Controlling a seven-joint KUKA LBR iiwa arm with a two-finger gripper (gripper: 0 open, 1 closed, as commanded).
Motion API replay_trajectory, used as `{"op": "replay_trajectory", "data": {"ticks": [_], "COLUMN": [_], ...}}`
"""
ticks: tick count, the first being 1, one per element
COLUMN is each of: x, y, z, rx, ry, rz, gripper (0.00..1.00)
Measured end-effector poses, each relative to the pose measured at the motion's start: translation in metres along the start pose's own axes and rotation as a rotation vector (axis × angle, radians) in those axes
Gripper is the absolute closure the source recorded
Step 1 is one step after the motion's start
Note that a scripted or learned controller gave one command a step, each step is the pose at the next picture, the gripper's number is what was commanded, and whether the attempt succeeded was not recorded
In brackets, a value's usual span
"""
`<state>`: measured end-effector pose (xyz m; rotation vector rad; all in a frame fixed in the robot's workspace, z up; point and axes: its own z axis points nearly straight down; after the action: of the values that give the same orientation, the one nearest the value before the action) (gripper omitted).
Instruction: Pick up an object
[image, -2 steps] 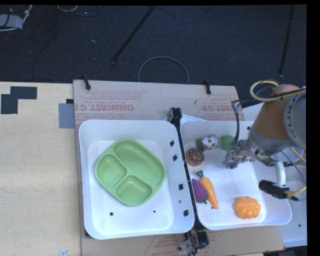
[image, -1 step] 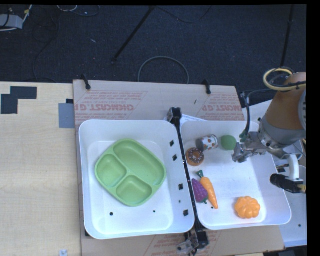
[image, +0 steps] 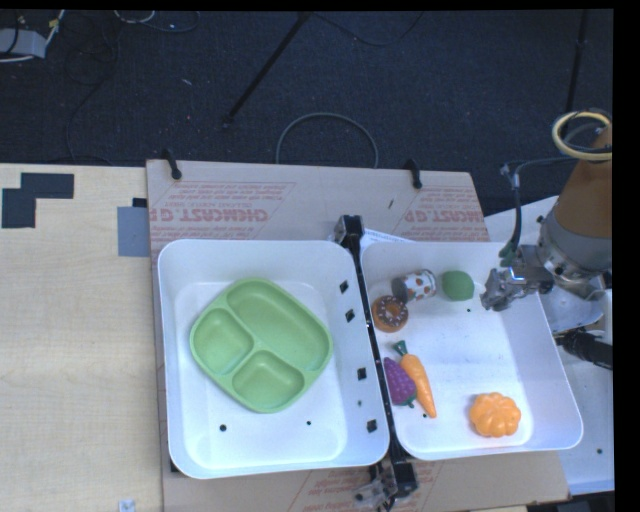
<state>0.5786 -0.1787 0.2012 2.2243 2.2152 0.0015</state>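
The right bin holds a green ball, a small can-like toy, a chocolate donut, a purple grape bunch, an orange carrot and an orange pumpkin-like toy. My gripper hangs over the bin's far right edge, just right of the green ball, with nothing visible between its fingers. The arm with its orange band rises to the right.
The left bin holds a green divided plate. A black divider runs between the bins. Cardboard lies under both bins. Cables hang by the right bin's outer edge.
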Motion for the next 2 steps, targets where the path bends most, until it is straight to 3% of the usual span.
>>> {"op": "replay_trajectory", "data": {"ticks": [1,2], "x": [-0.001,0.055], "y": [0.000,-0.001], "z": [-0.030,-0.019], "rx": [0.001,0.006], "ry": [0.001,0.004], "rz": [-0.005,-0.008], "gripper": [1.00,1.00]}}
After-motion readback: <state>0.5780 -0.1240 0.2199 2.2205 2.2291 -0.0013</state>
